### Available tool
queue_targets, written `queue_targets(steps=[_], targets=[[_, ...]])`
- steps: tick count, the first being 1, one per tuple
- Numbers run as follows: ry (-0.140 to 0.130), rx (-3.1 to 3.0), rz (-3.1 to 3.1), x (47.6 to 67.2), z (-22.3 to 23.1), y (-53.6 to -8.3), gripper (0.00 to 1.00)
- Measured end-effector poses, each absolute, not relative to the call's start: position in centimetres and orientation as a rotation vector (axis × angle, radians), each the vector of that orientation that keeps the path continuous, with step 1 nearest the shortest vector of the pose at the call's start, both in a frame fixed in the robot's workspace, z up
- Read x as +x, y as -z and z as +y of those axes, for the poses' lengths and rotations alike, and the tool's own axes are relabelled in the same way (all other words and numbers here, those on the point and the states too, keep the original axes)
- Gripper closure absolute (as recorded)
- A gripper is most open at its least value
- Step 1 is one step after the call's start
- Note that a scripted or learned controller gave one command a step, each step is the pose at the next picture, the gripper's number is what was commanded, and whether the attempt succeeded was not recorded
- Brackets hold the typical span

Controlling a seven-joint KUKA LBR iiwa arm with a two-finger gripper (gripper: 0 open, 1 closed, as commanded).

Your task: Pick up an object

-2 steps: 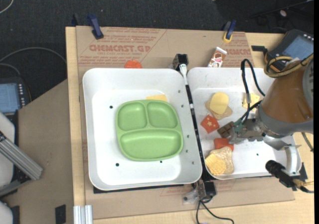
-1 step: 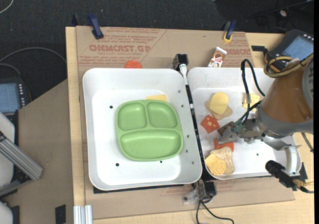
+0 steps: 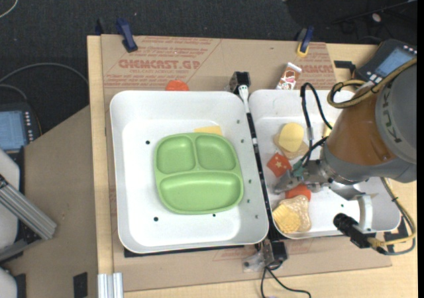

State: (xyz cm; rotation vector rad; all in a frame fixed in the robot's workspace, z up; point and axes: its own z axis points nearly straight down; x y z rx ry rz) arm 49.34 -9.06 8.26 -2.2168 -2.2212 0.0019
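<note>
The end effector is hanging low in the right bin, crowded by a red block, yellow ball and waffle. Whether it is apart or together cannot be told. Left of that bin, a green tray is sitting in the left bin on the counter.

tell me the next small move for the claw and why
Probably a short descent with a slight nudge toward the red block. The claw sits low in the right bin amid the red block, an orange piece and a waffle-like toy, gripping nothing visibly.
</note>
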Motion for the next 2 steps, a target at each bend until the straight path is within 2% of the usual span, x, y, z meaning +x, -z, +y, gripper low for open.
queue_targets(steps=[1,2], targets=[[0.000,-2.225,-2.220,49.4,-9.2,-9.5,1.00],[0.016,-2.217,-2.239,55.2,-2.4,-19.1,1.00]])
